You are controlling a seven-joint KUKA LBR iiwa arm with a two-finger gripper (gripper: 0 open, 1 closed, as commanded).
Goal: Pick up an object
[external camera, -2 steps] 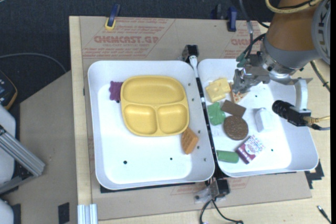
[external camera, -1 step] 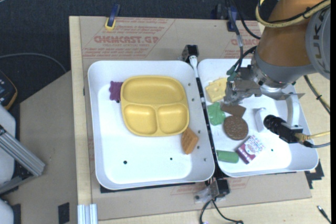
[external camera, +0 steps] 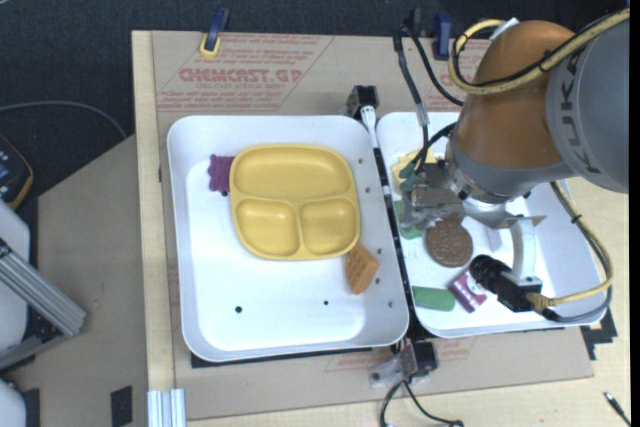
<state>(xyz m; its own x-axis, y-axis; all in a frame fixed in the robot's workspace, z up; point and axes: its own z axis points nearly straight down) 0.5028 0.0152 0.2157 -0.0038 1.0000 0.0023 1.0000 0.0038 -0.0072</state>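
Beside brown disc [external camera: 449, 243], right bin [external camera: 575, 255]: green block [external camera: 434, 297], long axis left-right; gripper [external camera: 425, 200] grasp unclear.

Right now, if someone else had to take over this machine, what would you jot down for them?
Pincer: low over the right bin, near its left wall; whether it grips anything can't be told.
Right bin: brown disc, green block, purple piece.
Left bin: yellow divided tray, purple item at its left, tan block at its lower right.
Done: no pickup confirmed.
Left: lift one object.
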